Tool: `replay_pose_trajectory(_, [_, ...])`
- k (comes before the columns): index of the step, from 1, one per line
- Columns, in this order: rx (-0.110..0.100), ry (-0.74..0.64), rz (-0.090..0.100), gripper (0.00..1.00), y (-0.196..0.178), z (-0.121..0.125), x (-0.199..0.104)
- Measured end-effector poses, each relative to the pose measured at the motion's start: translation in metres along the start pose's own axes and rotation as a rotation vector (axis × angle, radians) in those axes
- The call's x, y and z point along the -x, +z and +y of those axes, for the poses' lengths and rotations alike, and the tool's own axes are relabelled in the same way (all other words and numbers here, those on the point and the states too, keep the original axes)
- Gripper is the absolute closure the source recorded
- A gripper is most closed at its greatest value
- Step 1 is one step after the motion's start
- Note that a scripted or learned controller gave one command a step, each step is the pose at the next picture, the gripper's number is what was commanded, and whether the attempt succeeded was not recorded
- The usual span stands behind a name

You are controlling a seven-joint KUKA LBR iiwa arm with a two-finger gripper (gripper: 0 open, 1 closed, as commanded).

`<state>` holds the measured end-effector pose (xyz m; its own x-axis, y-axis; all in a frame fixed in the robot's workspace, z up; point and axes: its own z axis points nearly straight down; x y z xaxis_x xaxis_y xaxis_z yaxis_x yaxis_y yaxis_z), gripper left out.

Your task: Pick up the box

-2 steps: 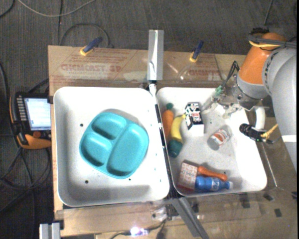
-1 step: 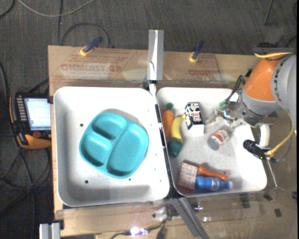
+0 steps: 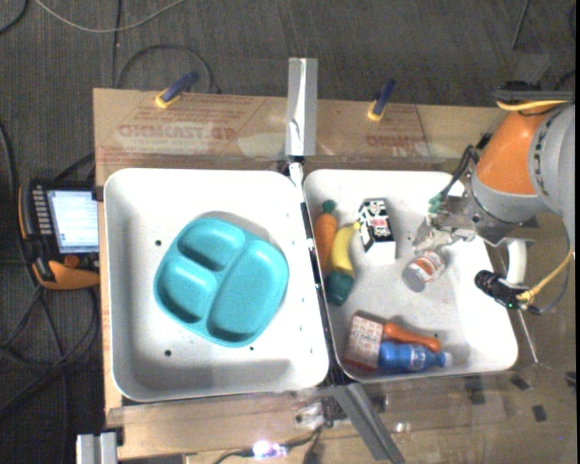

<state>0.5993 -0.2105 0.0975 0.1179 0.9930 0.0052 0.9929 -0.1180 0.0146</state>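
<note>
Box (image 3: 364,340) touching orange bottle (image 3: 412,336), blue bottle (image 3: 413,359)

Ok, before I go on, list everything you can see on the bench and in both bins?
Bins: 2, white, side by side on the bench; left, right.
Divided plate: 1, turquoise, middle of left bin.
Carrot: 1, orange, right bin's left side.
Banana: 1, yellow, beside carrot.
Small carton: 1, black and white, right bin's upper middle.
Can: 1, silver and red, lying below the gripper.
Box: 1, red-brown, right bin's lower left.
Bottle: 1, blue, front edge.
Handheld pendant: 1, orange, left of bench.
Gripper: 1, grey, over right bin's right side.
</note>
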Motion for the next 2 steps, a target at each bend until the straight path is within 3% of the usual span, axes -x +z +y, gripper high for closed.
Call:
replay_pose_trajectory(1, [-0.002,-0.002,0.002,0.00,0.0002,0.0000,-0.0018])
replay_pose_trajectory(2, [-0.005,-0.001,0.003,1.00,-0.0051,0.0001,-0.0017])
